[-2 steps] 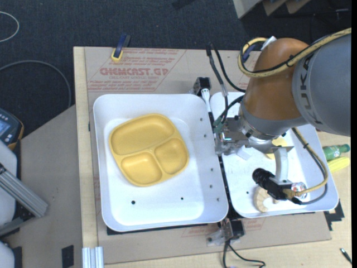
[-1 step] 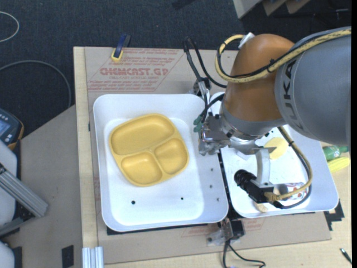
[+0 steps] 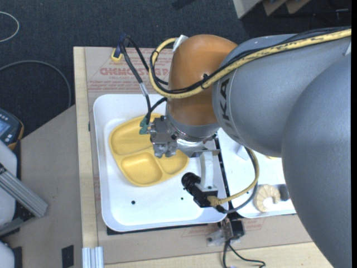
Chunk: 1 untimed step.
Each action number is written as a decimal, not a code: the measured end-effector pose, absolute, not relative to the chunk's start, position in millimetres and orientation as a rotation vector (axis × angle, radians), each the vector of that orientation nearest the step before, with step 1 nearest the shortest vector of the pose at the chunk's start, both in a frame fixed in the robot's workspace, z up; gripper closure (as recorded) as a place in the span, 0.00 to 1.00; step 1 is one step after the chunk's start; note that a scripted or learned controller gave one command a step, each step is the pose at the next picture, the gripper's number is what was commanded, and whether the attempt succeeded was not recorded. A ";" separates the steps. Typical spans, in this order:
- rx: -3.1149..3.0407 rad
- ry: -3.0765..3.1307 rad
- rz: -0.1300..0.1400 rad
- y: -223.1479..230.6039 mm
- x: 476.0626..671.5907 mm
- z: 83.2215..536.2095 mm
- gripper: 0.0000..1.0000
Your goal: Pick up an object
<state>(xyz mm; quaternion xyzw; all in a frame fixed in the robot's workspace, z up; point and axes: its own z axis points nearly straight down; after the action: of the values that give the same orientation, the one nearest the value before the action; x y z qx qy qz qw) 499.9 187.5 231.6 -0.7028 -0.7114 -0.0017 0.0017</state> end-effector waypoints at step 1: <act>-2.229 -2.211 0.010 108.0 519.5 201.9 1.00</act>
<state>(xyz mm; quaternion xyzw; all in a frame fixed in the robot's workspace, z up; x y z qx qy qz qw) 519.5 108.0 201.9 -0.7099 -0.7042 0.0033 0.0007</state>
